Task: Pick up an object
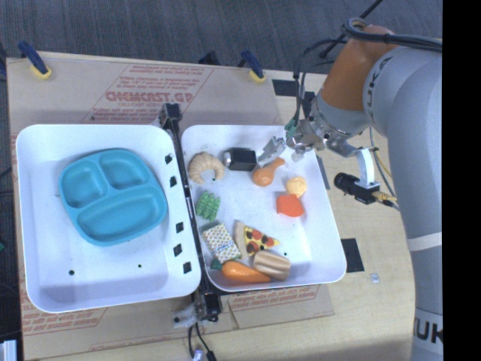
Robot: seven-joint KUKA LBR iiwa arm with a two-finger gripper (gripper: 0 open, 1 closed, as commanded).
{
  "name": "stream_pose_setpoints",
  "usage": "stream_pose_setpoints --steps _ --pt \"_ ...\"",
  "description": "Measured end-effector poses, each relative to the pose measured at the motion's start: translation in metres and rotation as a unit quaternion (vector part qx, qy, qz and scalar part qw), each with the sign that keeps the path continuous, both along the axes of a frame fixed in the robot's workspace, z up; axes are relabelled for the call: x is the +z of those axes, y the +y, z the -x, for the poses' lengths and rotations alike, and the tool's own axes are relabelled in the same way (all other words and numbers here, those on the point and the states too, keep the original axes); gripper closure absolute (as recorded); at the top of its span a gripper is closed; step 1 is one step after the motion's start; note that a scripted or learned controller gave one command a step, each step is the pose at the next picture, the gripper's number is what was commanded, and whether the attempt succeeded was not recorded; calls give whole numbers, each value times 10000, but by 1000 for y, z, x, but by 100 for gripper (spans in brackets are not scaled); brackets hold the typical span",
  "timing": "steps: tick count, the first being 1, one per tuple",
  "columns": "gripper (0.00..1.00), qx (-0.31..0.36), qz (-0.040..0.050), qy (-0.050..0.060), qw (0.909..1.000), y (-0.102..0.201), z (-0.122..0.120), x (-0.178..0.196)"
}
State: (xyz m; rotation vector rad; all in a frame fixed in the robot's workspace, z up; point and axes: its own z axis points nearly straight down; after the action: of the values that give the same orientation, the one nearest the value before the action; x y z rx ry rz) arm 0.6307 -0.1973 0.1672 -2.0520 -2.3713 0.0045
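Over the right bin's far right corner: the gripper (272, 150), reaching in from the right on the grey arm (398, 104) with its orange band.
Pincer state: fingers slightly parted, nothing between them; the tips hang just above the toy chicken drumstick.
Right bin (325, 224): white, shallow, holding all the toy food.
Far edge of right bin: croissant (205, 165) toward the left, a black block (241, 159) beside it, then the orange chicken drumstick (264, 173) under the fingertips.
Right side: a small yellow-orange ball (296, 185), with a red-orange piece (290, 204) just nearer.
Left side: a green knobbly piece (207, 204), and below it a checked waffle-like square (219, 241).
Near edge: pizza slice (257, 239), hot dog bun (271, 264), carrot (242, 272), close together.
Left bin (45, 277): carries a blue divided plate (113, 195) near its middle.
Bench (150, 89): cardboard sheet under both bins, held by blue clamps (252, 64) at its far edge.
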Motion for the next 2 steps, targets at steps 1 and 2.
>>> stream_pose_setpoints --steps 1,2 --pt "0 94 10 -13 10000 6 -3 -76" --pt "100 115 12 -5 9999 6 -4 -65"
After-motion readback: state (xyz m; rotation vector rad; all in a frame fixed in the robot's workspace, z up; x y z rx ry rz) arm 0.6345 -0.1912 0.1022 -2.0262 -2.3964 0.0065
